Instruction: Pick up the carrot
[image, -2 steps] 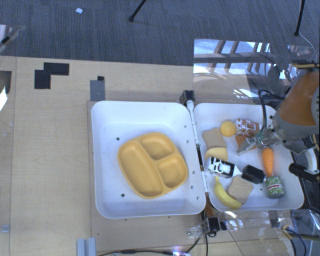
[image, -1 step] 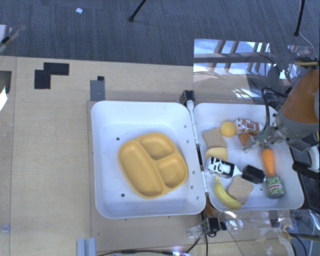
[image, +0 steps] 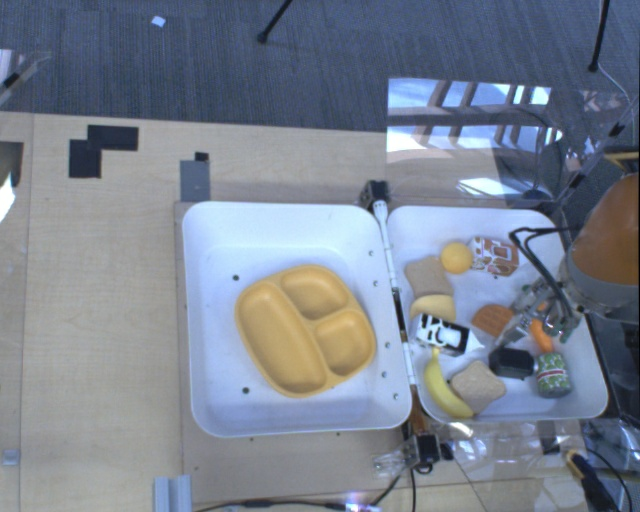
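Note:
The carrot (image: 543, 336) is a small orange piece in the right bin (image: 590, 400), near its right side. My gripper (image: 538, 312) hangs right over it, low in the bin, and its metal parts cover the carrot's upper end. The grey arm with its orange band (image: 607, 240) comes in from the right above the bin's edge. A cable loops across the bin toward the wrist. How the gripper stands on the carrot is hidden by its own body.
Packed around the carrot are a green can (image: 552, 375), a black block (image: 512, 362), a brown cookie (image: 492, 320), bread slices (image: 478, 385), a banana (image: 445, 385), a black-and-white item (image: 442, 332) and a yellow ball (image: 456, 258). The left bin (image: 215, 250) holds a yellow divided plate (image: 305, 330).

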